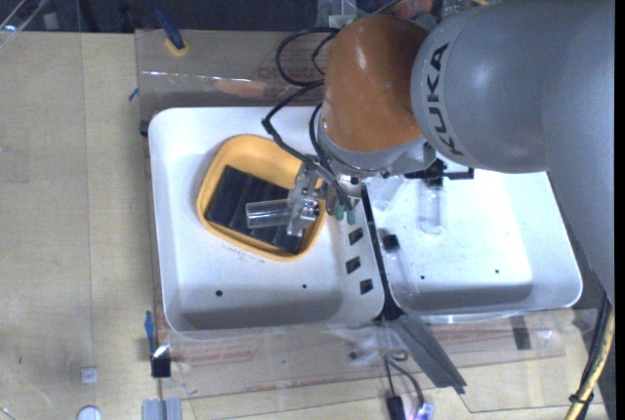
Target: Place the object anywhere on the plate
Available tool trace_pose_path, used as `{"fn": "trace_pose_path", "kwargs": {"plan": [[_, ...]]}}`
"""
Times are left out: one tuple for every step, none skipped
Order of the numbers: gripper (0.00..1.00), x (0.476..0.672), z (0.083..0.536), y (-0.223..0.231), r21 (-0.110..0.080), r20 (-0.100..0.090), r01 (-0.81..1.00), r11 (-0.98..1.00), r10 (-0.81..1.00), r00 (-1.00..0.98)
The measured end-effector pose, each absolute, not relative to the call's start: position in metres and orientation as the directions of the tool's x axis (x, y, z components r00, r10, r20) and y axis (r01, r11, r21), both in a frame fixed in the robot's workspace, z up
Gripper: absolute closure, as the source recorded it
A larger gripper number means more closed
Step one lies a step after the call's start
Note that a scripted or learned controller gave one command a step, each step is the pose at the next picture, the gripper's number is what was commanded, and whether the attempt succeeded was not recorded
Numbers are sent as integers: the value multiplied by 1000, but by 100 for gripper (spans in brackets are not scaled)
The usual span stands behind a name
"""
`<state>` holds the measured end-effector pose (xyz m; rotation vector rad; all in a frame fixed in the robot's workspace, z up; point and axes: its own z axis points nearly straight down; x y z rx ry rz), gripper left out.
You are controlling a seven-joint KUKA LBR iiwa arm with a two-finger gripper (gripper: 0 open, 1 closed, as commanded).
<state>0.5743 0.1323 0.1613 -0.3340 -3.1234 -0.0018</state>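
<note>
- Grey arm point(508, 76) fills the upper right of the frame, its gripper point(305, 203) low over the yellow plate point(217, 176), centre-left.
- Jaws look clamped on a clear tube point(269, 210) above the plate's dark middle.
- Best release low, clear of the rim, so it won't roll.

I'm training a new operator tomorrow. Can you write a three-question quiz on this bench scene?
1. True or false: the yellow plate lies in the left bin.
2. What lies on the plate beneath the tool? A) a dark object B) a red ball C) a spoon
3. What colour is the band above the arm's wrist?

Key: 1 true; 2 A, the dark object; 3 orange.
</note>
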Motion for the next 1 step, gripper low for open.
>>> {"fn": "trace_pose_path", "kwargs": {"plan": [[0,574,161,132,2,0,212,977,212,-977]]}}
